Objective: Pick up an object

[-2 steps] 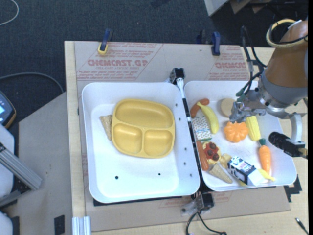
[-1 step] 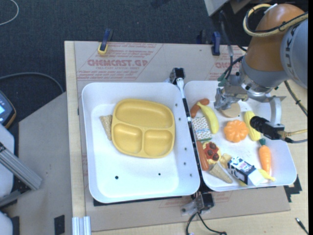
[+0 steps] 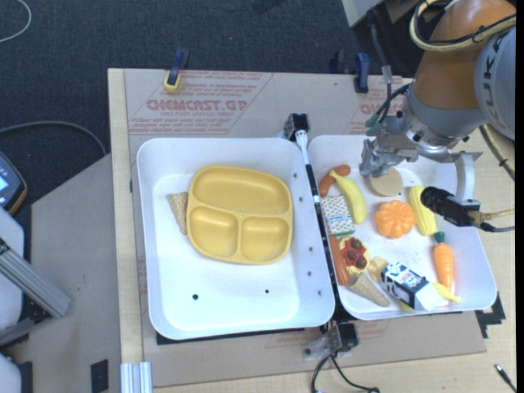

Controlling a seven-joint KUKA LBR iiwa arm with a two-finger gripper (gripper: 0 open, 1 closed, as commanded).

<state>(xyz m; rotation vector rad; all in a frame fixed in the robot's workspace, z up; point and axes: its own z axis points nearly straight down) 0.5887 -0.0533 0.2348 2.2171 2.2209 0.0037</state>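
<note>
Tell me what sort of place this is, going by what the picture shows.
Most likely a robotics lab bench set up for grasping trials. A grey and orange arm reaches over two white bins clamped to a cardboard-covered bench; the right one holds toy food such as a banana and a carrot.

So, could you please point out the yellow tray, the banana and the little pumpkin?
yellow tray (image 3: 239,214): camera view, its middle divider.
banana (image 3: 353,198): camera view, mid-length of its curve.
pumpkin (image 3: 394,219): camera view, its top centre.

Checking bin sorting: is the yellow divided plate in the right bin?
No, the yellow divided plate lies in the left bin; the right bin holds the toy food.
</note>
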